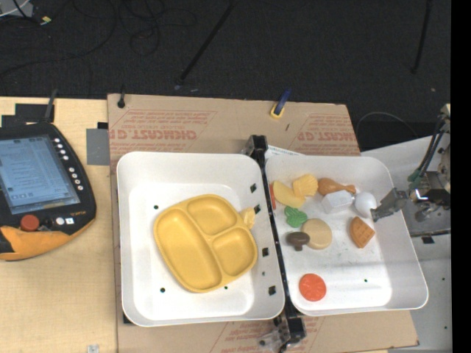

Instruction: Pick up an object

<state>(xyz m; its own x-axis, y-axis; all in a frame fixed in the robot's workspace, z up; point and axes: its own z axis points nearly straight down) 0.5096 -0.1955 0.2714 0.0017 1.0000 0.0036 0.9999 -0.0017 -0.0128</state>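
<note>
Tool (384, 209) sits, we think, at the right bin's (401, 289) right rim; we cannot tell its state. Toy foods lie inside, an orange disc (313, 287) nearest the front.

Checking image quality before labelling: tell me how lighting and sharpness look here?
Camera view: even light on both bins, the left bin near overexposed; soft shadows under the yellow tray; background dark; small toys like the orange disc slightly soft.

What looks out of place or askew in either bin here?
Nothing is spilled or damaged. The yellow divided tray lies at an angle to the left bin. In the right bin, the toy food bunches near the top and the red disc lies apart.
</note>
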